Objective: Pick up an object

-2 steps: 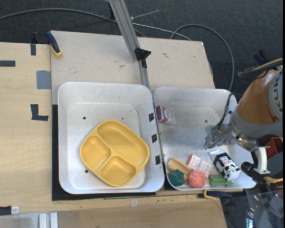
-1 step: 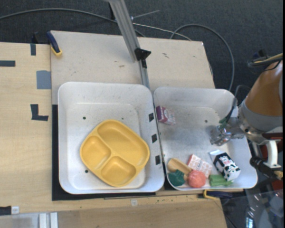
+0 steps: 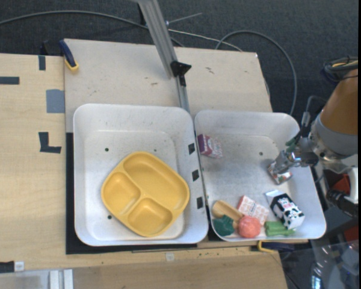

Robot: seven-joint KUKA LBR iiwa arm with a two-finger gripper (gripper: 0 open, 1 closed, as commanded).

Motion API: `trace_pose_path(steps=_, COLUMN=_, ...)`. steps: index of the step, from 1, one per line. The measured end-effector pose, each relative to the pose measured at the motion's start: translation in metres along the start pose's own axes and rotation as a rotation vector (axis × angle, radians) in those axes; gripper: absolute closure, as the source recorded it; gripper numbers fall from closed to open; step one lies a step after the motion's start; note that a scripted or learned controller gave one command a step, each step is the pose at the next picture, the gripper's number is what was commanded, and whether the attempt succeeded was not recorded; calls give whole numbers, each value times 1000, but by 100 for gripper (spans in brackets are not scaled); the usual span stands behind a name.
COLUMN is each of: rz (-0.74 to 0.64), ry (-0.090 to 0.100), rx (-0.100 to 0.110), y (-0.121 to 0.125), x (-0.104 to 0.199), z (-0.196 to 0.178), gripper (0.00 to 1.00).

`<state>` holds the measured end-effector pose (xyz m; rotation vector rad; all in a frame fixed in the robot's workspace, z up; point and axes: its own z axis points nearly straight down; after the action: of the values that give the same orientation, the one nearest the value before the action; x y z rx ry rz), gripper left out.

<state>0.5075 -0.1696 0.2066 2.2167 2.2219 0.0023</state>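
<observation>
Toys (image 3: 253, 217) sit piled at our right bin's (image 3: 246, 122) 6 o'clock; our hand (image 3: 280, 172) hangs at 3 o'clock, grip unclear.

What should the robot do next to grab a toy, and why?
Probably slide the tool toward the view's bottom and lower it over the black-and-white cow toy. The tool sits above bare floor of the right bin, holding nothing I can see, and that toy lies nearest.
</observation>
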Motion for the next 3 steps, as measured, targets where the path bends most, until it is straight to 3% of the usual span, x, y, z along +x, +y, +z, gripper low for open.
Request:
trace_pose_path(steps=1, rz=0, ry=0, rx=0, y=1, x=0, z=-39, gripper=100)
trace_pose_path(steps=3, rz=-5, ry=3, rx=4, y=31, x=112, z=-49, gripper=100)
